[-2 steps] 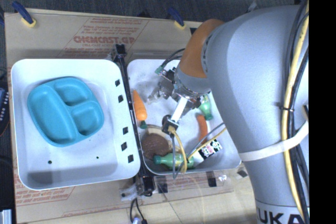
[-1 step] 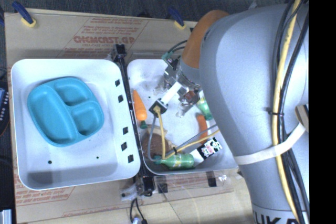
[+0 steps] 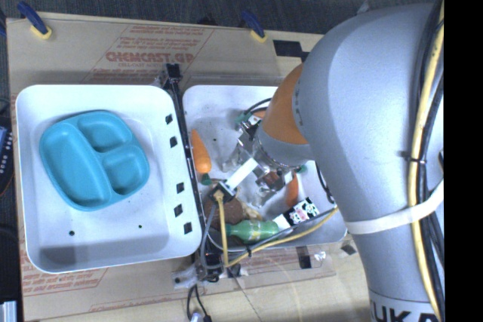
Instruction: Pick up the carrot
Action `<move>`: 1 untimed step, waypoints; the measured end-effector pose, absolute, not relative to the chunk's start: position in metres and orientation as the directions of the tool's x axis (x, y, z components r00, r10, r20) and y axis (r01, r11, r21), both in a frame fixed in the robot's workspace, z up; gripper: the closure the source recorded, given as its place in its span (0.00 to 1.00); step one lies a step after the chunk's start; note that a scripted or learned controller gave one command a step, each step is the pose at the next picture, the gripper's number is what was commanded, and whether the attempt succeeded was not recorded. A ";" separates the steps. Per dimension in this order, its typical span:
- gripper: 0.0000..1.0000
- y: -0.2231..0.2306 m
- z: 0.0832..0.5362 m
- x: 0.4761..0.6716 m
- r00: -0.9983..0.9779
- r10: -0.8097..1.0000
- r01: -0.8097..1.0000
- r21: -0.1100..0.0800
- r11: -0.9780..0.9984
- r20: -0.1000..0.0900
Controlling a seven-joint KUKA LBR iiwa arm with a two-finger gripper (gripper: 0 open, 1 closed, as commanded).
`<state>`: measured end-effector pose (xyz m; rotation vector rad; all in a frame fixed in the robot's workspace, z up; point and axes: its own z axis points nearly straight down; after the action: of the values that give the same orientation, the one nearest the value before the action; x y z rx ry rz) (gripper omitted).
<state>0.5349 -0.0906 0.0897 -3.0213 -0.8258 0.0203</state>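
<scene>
The carrot (image 3: 201,154) is a short orange piece lying along the left wall of the right bin (image 3: 219,98), its thin end pointing to the far side. My gripper (image 3: 264,179) hangs low over the middle of that bin, to the right of the carrot and apart from it. Nothing shows between the gripper and the carrot. The grey arm with its orange band (image 3: 283,117) covers the right half of the bin.
A blue divided plate (image 3: 94,158) lies in the left bin (image 3: 45,249). At the near end of the right bin lie a green item (image 3: 253,231), a brown item (image 3: 232,210), a black-and-white patterned piece (image 3: 304,212) and a small orange-red piece (image 3: 293,191).
</scene>
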 end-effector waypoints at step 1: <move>0.00 -0.102 0.092 0.622 0.972 0.233 0.233 -0.008 -0.972 -0.008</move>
<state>0.6219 -0.1025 0.0919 -3.1130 -0.3677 0.0137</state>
